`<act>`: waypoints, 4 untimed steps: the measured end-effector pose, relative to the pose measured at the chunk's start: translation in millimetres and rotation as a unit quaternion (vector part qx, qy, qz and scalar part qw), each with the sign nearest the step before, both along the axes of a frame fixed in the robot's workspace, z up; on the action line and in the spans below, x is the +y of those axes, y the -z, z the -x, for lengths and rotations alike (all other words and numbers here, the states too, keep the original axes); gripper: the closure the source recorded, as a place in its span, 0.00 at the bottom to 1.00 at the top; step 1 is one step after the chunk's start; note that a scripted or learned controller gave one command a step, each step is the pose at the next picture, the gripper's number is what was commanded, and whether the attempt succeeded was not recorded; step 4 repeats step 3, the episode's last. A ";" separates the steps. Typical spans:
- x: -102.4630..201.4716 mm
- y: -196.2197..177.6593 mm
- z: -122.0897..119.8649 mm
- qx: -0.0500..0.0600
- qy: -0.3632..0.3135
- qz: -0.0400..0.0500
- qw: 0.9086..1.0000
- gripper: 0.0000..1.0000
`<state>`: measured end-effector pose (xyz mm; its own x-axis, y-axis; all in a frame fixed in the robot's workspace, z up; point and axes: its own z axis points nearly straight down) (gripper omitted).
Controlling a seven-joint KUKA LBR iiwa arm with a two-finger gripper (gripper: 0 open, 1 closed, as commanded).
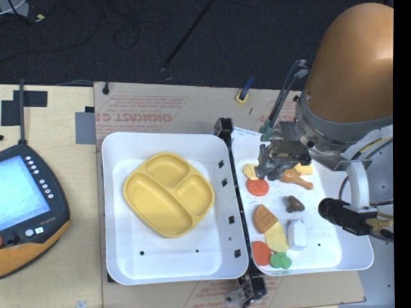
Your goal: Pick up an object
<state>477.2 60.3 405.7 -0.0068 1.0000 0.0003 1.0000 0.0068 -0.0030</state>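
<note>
Dark two-finger gripper (265,170), finger state unreadable, is hovering in the right white bin (359,252) just above a flat red round toy piece (257,187), beside a tan drumstick-shaped toy (298,179), yellow divided plastic plate (168,194) sitting in the left bin (122,249).

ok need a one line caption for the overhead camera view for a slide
KUKA arm's gripper low in the right bin among toy foods, near a red disc; yellow divided plate in the left bin.

Robotics lab, teach pendant (26,204) on bench, cables (96,18) behind, cardboard-lined worktop (160,104)
</note>
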 end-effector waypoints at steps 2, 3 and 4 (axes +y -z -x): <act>20.6 -10.0 0.4 0.002 0.004 0.001 1.000 1.00; 23.3 -17.9 -1.0 0.005 0.001 0.002 1.000 1.00; 23.3 -17.9 -1.0 0.005 0.001 0.002 1.000 1.00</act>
